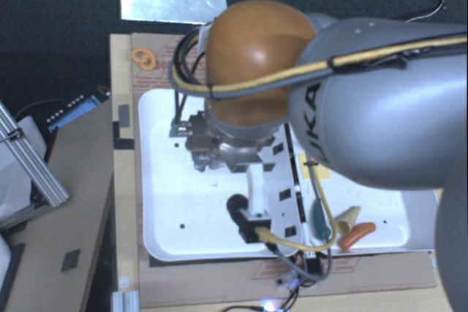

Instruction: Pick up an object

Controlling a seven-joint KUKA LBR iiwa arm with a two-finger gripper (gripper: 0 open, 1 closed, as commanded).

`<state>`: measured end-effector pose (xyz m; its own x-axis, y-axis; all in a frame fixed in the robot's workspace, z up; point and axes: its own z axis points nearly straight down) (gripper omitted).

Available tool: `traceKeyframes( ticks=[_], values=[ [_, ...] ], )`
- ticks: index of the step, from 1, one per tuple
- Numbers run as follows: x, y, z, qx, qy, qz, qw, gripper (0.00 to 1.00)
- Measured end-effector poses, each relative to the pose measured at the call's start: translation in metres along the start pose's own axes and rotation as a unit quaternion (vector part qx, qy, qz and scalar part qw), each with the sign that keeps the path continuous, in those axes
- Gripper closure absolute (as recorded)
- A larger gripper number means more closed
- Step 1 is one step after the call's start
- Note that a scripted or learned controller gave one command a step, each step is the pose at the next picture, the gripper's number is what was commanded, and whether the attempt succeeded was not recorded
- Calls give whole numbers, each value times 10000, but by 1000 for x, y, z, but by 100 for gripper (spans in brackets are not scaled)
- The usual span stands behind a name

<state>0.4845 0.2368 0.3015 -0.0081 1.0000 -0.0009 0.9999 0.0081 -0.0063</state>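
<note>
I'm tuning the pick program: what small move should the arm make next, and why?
Probably slide the gripper toward the view's lower right. It hangs over bare floor of the white bin, while the orange piece, the beige piece and the green thing lie clustered near that bin's lower right corner.

Orange sausage-shaped object (357, 234) lies flat (tan piece (350, 215) just beside) in white bin (183, 186).
</note>
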Motion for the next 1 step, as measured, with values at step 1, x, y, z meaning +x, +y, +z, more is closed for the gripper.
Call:
traceKeyframes(
  ticks=[1],
  values=[
    [-33,29,-57,-67,13,50,10000,100]
  ],
)
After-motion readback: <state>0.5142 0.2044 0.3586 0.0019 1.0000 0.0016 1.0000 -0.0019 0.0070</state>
